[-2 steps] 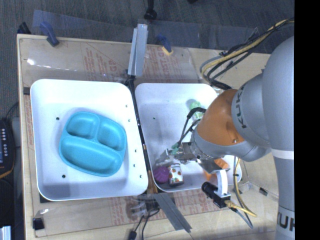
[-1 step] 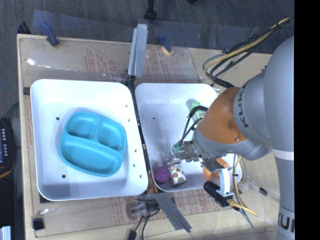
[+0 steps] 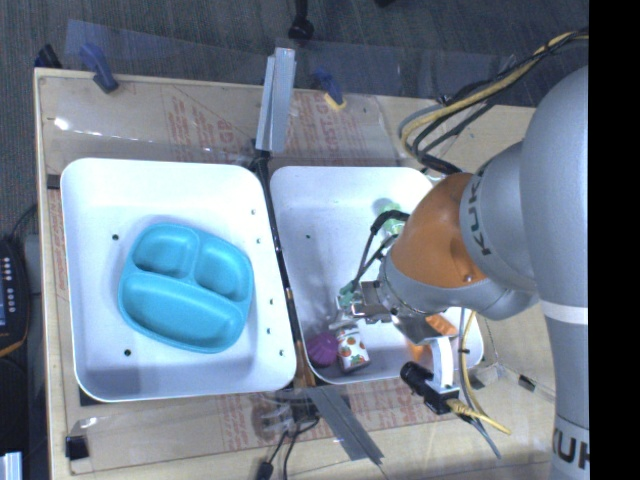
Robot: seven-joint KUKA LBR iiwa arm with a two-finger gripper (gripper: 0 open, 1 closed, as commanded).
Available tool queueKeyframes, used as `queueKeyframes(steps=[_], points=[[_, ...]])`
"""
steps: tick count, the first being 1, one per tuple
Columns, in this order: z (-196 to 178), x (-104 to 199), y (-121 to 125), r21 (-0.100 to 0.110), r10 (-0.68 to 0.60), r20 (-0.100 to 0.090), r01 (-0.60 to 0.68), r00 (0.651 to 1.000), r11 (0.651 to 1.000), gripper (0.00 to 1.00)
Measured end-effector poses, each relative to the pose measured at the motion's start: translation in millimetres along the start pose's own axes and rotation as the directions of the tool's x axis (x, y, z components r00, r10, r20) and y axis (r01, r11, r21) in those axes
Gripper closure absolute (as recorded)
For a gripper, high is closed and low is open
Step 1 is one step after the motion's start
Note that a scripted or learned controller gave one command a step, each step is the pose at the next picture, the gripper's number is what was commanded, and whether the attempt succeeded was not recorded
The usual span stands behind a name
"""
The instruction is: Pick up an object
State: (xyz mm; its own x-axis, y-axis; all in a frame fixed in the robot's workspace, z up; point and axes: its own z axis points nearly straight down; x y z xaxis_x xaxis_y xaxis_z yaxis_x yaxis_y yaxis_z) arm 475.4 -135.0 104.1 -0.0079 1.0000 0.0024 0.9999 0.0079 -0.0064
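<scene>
You are looking down on a pale wooden bench (image 3: 150,118) with red printed markings, covered at the back by a clear sheet held with blue clamps (image 3: 98,70). Around the bench the floor (image 3: 150,8) is dark grey carpet, and the foot of a black stand (image 3: 300,28) shows at the top.

Two white bins sit side by side, touching along a dark seam. In the left bin (image 3: 90,198) you have a blue divided plate (image 3: 187,286), lying flat and slightly turned, near the middle. The right bin (image 3: 320,208) holds the small things: a purple object (image 3: 322,348) and, just beside it on its right, a small white carton with orange and green print (image 3: 351,352), both close to the bin's near edge. An orange piece (image 3: 440,323) peeks out beside the arm, and something green (image 3: 390,211) lies further back under the wrist.

The arm (image 3: 520,208) comes in from the right, its orange band over the right bin. The claw (image 3: 350,315) hangs low directly above the carton and the purple object. You cannot tell from here how the claw is set, nor whether it touches either thing.

Yellow and black cables (image 3: 470,108) loop behind the arm.
</scene>
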Motion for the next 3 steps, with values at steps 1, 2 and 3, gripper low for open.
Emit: queueKeyframes(steps=[1,2,3], points=[[-120.9,67.1,7.4,-0.004,-0.002,0.001,0.002,1.0,1.0,1.0],[-120.7,66.7,7.2,-0.003,-0.001,0.001,0.001,1.0,1.0,0.0],[-46.3,39.3,-0.3,0.0,0.002,0.002,-0.002,1.0,1.0,0.0]])
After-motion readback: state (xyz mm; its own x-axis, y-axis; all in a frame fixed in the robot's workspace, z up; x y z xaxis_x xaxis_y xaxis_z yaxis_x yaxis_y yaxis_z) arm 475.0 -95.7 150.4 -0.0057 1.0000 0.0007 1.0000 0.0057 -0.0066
